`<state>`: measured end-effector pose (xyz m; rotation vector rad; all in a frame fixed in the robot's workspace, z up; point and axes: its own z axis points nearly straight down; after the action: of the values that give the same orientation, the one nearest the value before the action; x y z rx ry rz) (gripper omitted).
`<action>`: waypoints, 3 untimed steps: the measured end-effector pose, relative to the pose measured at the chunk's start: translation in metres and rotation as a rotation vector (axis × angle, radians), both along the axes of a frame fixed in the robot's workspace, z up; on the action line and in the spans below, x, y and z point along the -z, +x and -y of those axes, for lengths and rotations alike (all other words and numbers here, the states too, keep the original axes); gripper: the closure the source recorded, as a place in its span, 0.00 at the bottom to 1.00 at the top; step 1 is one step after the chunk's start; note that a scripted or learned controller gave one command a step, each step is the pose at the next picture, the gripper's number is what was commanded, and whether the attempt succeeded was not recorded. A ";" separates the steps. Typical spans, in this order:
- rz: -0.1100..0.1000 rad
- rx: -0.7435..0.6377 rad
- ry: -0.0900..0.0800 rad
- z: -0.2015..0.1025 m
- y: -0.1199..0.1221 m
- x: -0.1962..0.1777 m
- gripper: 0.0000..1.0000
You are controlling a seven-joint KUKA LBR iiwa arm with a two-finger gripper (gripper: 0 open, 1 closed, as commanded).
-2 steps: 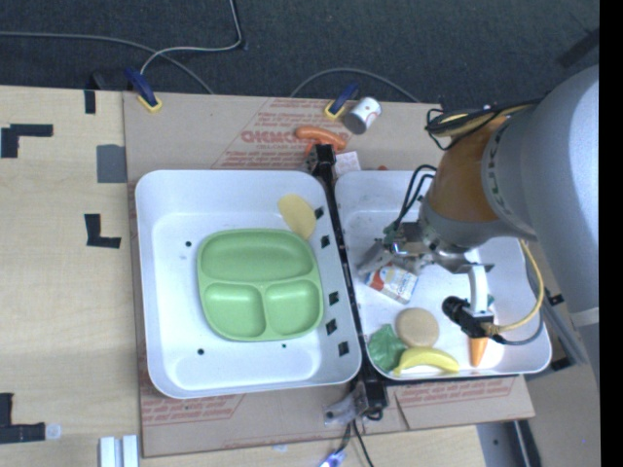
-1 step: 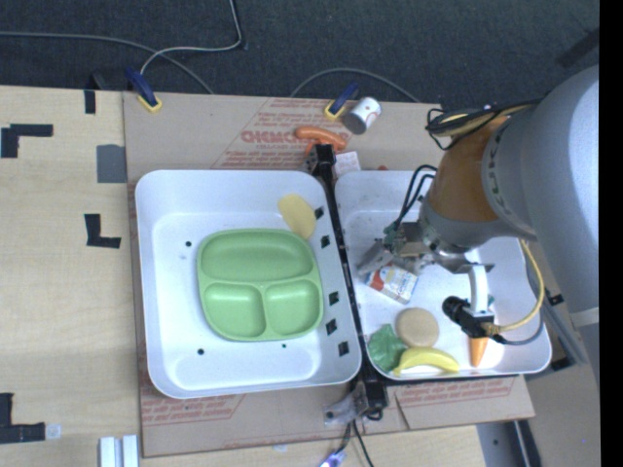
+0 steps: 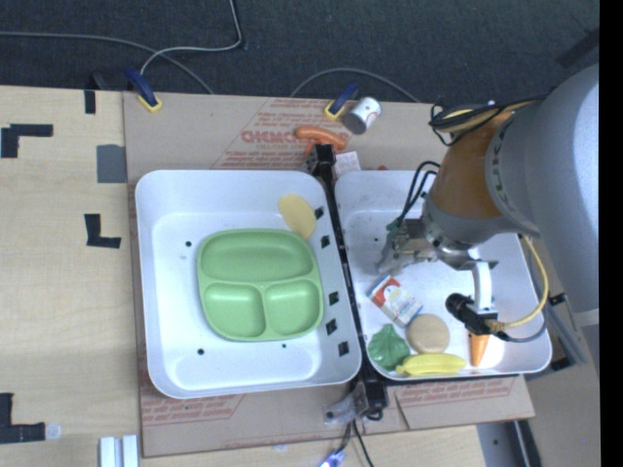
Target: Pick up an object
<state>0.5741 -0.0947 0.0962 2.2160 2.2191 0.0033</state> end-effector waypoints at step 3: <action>-0.007 0.002 0.002 -0.050 -0.034 -0.088 0.00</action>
<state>0.5404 -0.0449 0.1840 2.2226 2.2215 -0.0029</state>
